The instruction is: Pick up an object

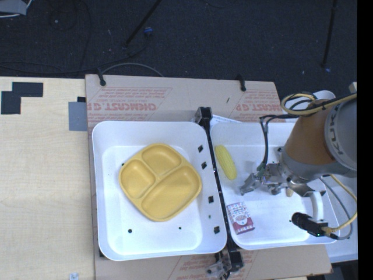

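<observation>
Camera view from above the worktop (46, 179), as I read it from my station: two white bins sit side by side on a cardboard sheet (175, 101). The left bin (111, 238) holds a yellow divided plate (160, 181), lying flat near its middle. The right bin (274, 241) holds a yellow corn cob (225, 161) close to the divider between the bins, and a small red-and-white packet (239, 217) lying flat nearer the front edge. My arm (317, 142) reaches in from the right, its orange band above the wrist. The tool (252, 184) sits low over the right bin, just right of the corn cob and above the packet. I see nothing between its fingers; whether they stand open or closed I cannot tell.
</observation>
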{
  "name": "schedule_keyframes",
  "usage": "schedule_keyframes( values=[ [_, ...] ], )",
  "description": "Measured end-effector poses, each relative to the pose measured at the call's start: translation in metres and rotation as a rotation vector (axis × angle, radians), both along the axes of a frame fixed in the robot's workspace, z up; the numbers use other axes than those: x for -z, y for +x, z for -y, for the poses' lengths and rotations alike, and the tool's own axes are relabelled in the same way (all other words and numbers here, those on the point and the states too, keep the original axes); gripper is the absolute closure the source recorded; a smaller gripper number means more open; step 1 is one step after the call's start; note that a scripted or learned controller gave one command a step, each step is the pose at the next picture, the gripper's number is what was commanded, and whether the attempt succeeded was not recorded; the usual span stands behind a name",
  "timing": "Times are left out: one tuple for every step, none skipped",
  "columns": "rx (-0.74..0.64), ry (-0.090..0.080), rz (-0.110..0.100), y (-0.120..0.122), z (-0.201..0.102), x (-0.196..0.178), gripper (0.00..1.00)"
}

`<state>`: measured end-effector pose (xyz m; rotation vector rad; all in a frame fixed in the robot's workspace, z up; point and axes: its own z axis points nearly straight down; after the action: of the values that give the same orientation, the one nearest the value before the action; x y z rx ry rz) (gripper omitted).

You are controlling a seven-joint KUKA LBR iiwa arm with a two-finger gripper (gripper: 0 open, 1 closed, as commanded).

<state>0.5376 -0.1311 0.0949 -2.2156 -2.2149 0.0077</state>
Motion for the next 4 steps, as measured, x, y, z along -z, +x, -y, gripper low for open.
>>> schedule_keyframes(
  values=[
    [0.001,-0.001,0.005,-0.001,0.0,0.008,0.0],
    [0.005,-0.001,0.005,-0.001,0.001,-0.003,1.0],
    [0.002,-0.003,0.012,-0.006,0.001,-0.064,1.0],
    [0.0,-0.003,0.012,-0.011,0.008,-0.123,1.0]
  ],
)
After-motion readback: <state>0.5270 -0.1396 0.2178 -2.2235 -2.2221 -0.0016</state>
